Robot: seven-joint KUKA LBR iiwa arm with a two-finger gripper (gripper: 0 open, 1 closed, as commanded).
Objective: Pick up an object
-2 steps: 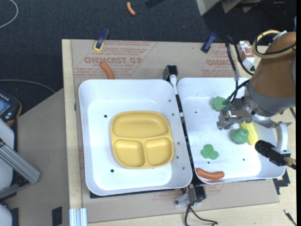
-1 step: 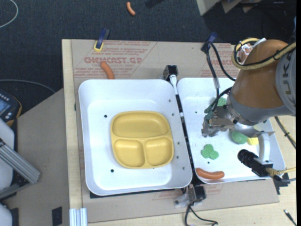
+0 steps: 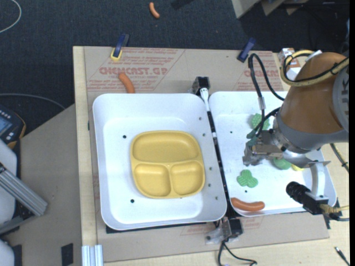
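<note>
Three sausages — one tray

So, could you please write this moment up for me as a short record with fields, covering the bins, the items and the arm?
left bin: holds a yellow divided tray
right bin: green toy pieces at and; orange sausage near the front edge
bench outside bins: second orange sausage behind the left bin
floor: small orange piece
arm: reaches in from the right, over the right bin
gripper: low above the right bin, between the green pieces; nothing seen held
</note>
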